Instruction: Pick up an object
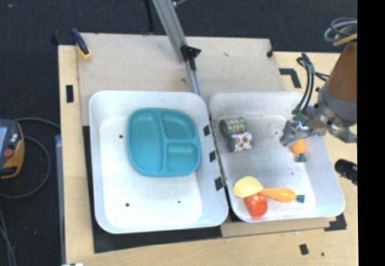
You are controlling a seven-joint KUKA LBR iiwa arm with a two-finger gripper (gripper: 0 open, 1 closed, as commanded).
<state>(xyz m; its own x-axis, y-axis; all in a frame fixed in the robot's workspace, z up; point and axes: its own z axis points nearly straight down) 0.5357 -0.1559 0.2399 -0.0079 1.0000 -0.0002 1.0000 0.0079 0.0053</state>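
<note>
Arm enters from right, orange band above grey wrist; gripper [293,134] points down and leftward, low over the bench

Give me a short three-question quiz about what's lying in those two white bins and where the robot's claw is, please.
1. True or false: the teal divided plate lies in the right bin.
2. Which item sits nearest the gripper? A) small orange piece B) green can C) toy carrot
3. Fill in: the red piece touches the ____ piece near the right bin's front edge.

Key: 1 false, it lies in the left bin; 2 A; 3 yellow.
</note>
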